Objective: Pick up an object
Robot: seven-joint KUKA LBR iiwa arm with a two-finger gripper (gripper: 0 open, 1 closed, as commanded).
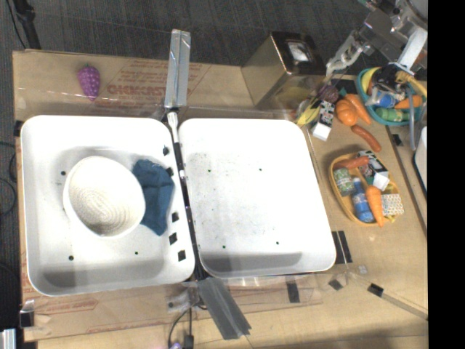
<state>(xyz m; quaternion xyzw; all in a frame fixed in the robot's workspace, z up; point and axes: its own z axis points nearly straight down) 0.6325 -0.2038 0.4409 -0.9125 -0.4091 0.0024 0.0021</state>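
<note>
OK, camera view, looking down on the tabletop (109,307) at a slant. Two white bins side by side. Left bin (43,267) has a round white woven hat-like thing (105,195) sitting left of centre, and a dark blue cloth (155,193) crumpled just to its right, touching or tucked against it, near the divider btwn the bins. Those are the only pickable objs I see in the bins. Right bin (254,195) shows just its white floor w/ some dark specks.

Arm is up in the top-right corner, well apart from both bins. I can make out grey metal parts of the hand (347,51) over the dark floor, near a tan box (285,64) that stands behind the right bin. Can't tell how far the hand is open from here, too small and cluttered. Nothing visibly btwn its tips.

Other stuff on the tabletop: a purple grape-like toy (89,81) at back left, behind the left bin. A grey upright post (176,67) at the back where the bins meet. Right of the right bin, a yellow bowl (338,189) w/ mixed toy items inc. an orange carrot-like piece (375,203). Further back, a heap of colourful toys (378,97) w/ an orange piece (352,110) beside it.
</note>
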